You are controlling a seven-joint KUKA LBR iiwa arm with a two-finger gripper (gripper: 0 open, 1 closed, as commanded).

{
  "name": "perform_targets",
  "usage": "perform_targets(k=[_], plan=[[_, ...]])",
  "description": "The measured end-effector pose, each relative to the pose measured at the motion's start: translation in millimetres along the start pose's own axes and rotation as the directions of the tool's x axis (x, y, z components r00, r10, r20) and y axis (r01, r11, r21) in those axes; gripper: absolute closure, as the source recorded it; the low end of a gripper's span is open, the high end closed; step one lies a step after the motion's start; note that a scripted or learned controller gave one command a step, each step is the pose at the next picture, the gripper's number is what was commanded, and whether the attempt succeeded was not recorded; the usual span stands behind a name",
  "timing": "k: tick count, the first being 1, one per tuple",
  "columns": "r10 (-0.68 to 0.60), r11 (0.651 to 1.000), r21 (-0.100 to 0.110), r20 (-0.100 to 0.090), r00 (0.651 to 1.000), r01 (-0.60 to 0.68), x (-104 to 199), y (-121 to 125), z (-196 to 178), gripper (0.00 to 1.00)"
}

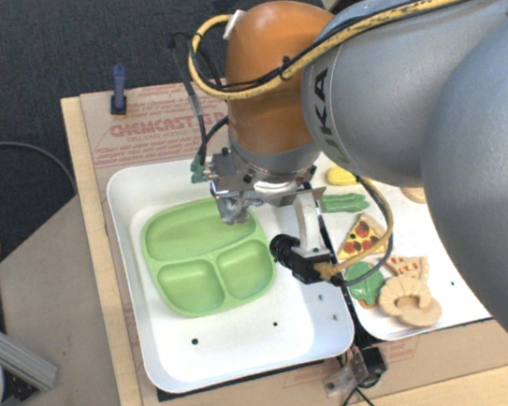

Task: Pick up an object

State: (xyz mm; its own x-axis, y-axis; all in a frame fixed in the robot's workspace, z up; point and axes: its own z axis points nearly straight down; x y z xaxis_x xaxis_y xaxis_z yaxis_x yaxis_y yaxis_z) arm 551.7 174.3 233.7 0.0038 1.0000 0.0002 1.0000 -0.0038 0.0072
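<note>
The green divided plate (207, 257) lies just beside the fingers (234, 212).

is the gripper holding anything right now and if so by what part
Cannot be told. The gripper sits at the back rim of the green divided plate, but no object shows between its fingers.
</note>
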Motion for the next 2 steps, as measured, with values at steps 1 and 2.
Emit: perform_targets(k=[1, 2], plan=[[0.001, 1.000, -0.003, -0.002, 1.000, -0.001, -51, -30, -99, 1.00], [-0.007, 1.000, 0.010, -0.001, 1.000, 0.007, -28, -59, -94, 1.00]])
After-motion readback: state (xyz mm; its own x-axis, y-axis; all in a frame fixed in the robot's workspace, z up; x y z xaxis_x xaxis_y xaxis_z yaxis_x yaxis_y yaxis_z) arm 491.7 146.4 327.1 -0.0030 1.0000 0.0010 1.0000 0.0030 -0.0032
